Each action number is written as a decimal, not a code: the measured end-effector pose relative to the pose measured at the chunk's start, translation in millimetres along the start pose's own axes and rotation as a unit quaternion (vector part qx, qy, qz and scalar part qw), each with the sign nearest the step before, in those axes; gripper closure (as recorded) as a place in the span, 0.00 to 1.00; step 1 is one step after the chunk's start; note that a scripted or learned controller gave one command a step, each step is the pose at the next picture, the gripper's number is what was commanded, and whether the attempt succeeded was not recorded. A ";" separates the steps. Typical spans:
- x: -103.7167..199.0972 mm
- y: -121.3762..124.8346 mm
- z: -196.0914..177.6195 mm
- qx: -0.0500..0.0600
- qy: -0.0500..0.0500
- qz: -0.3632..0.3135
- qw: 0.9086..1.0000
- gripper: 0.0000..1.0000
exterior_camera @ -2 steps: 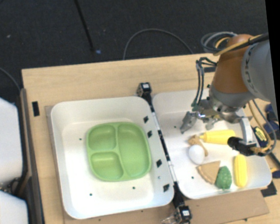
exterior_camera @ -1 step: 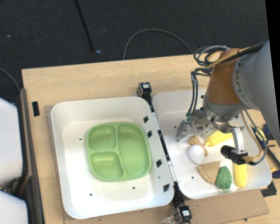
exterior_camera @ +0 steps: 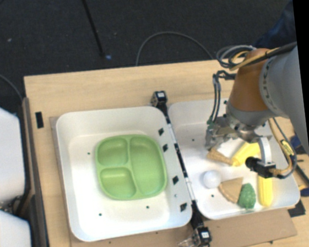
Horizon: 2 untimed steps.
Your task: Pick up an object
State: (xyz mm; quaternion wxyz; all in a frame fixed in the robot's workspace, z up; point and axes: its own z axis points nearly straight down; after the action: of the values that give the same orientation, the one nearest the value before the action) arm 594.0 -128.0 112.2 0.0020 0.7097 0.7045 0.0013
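1. Nearest the camera, at the near edge of the desk [exterior_camera: 111, 86], a small dark clamp [exterior_camera: 199, 236] sits where the two white bins meet.
2. Just beyond it, in the near part of the right bin [exterior_camera: 190, 121], lie a green bumpy lump [exterior_camera: 246, 196], a tan wedge [exterior_camera: 231, 188] touching its left side, and a yellow corn-like piece [exterior_camera: 266, 190] just to its right.
3. Left of the tan wedge, a small white ball [exterior_camera: 210, 178] rests close to the divider between the bins.
4. Farther in, a yellow block [exterior_camera: 246, 153] lies at a slant, with a pale tan slice [exterior_camera: 220, 156] touching its left end.
5. My pincer [exterior_camera: 216, 139] is down in the right bin, just above the far-left end of the pale tan slice and close to the yellow block.
6. From this angle I cannot tell whether my pincer is apart or together, and I cannot see anything held in it.
7. My arm [exterior_camera: 261, 83], grey with its orange band, comes in from the right and covers the far right part of that bin.
8. Dark cables run from my wrist, and one loops over the right side of the bin near the corn-like piece.
9. The left bin [exterior_camera: 78, 212] holds a light green divided plate [exterior_camera: 130, 166] with three compartments, lying flat near its middle.
10. A second dark clamp [exterior_camera: 159, 98] sits at the far end of the divider.
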 end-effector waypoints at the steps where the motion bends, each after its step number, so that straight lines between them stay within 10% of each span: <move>1: -4.5 4.8 -64.3 -0.002 0.000 -0.003 1.000 1.00; 2: -4.8 -1.4 -125.2 -0.002 0.000 -0.005 1.000 1.00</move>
State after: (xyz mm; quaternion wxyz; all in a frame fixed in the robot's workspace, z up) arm 592.0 -132.6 237.4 0.0034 0.7064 0.7078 0.0022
